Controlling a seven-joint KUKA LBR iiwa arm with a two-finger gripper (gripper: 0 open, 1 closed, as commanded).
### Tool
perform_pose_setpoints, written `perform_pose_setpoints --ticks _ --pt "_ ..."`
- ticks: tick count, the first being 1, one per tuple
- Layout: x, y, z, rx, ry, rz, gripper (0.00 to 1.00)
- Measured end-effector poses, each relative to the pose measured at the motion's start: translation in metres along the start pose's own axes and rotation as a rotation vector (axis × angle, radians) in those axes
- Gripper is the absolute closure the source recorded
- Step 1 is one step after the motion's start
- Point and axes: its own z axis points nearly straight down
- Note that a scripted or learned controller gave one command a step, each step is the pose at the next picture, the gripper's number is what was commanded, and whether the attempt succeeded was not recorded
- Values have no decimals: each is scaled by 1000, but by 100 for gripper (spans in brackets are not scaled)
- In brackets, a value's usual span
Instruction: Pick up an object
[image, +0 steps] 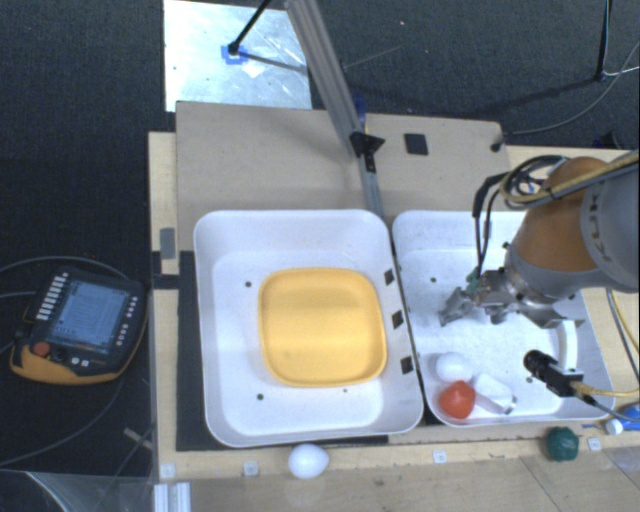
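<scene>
The right bin (420, 240) holds a white egg-shaped object (450, 366), a red ball (458, 400) and a small white piece (493, 388), all bunched in its near corner. My gripper (472, 312) hangs over the middle of that bin, a little beyond these objects. Its fingers are spread open with nothing between them. The grey and orange arm (560, 240) reaches in from the right and covers the bin's right side.
A yellow square plate (322, 325) lies in the left bin (225, 300). On the bench in front of the bins lie a white egg (308, 460) and a green ball (562, 443). A teach pendant (75, 325) sits far left.
</scene>
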Motion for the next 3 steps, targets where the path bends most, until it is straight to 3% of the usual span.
perform_pose_setpoints --ticks 1,3 --pt "0 1 -13 -5 -1 0 100" --pt "6 -5 -116 -9 -1 -1 100"
